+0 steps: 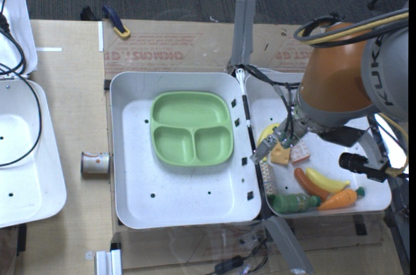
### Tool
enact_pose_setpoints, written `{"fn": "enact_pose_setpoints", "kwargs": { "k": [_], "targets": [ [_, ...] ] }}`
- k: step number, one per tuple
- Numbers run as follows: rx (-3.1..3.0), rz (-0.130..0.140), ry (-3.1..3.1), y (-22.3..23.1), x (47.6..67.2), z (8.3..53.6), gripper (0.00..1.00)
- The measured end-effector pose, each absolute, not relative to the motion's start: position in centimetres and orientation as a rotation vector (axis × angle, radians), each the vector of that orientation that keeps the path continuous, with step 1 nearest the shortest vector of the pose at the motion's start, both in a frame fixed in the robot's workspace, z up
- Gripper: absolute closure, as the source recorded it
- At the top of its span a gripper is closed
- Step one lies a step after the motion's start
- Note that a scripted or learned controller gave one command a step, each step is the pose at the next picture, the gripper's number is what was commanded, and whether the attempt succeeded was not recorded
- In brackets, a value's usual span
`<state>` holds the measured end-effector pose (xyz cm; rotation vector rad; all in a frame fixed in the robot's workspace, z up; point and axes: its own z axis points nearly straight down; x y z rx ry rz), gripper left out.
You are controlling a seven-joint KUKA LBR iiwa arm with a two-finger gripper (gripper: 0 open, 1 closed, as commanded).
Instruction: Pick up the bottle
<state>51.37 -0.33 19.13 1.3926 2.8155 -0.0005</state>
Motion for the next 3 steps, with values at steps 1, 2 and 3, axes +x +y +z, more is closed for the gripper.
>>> {"fn": "enact_pose_setpoints", "kwargs": {
  "k": [1,2,3],
  "targets": [
    [1.354,-0.002,2.834,-5.0,52.5,19.1,0.0],
    [0.987,0.0,2.983,-11.5,48.5,14.4,0.0],
    [0.584,0.001,3.086,-9.6,47.8,12.6,0.0]
  ]
}}
